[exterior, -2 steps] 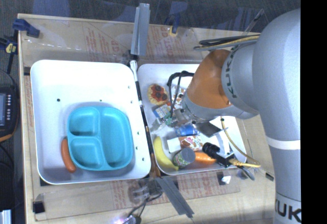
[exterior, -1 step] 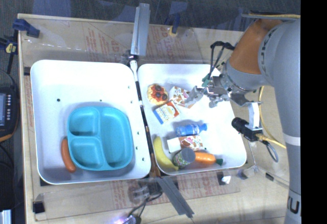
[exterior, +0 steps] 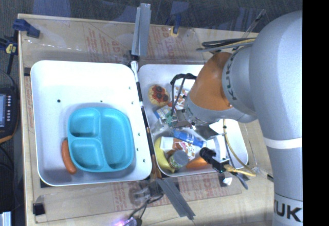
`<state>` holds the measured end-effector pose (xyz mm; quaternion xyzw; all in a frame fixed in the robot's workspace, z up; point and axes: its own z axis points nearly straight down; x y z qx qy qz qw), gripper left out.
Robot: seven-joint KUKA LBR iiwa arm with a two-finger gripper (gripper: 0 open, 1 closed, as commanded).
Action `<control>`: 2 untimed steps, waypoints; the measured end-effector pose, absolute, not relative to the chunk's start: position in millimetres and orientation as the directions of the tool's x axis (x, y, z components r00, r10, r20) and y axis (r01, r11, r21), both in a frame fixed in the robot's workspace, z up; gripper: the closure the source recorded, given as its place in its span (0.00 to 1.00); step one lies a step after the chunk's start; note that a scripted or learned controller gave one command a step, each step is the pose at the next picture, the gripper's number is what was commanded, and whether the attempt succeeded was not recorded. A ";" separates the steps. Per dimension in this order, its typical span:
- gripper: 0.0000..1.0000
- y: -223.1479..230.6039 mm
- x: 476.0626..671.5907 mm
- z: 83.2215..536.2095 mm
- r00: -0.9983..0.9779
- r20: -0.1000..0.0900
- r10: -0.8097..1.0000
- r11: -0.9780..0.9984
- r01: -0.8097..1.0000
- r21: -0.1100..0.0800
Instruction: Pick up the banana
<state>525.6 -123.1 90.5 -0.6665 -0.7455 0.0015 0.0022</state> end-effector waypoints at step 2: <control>0.00 -108.8 578.0 161.5 0.058 0.002 0.998 -0.058 0.998 -0.004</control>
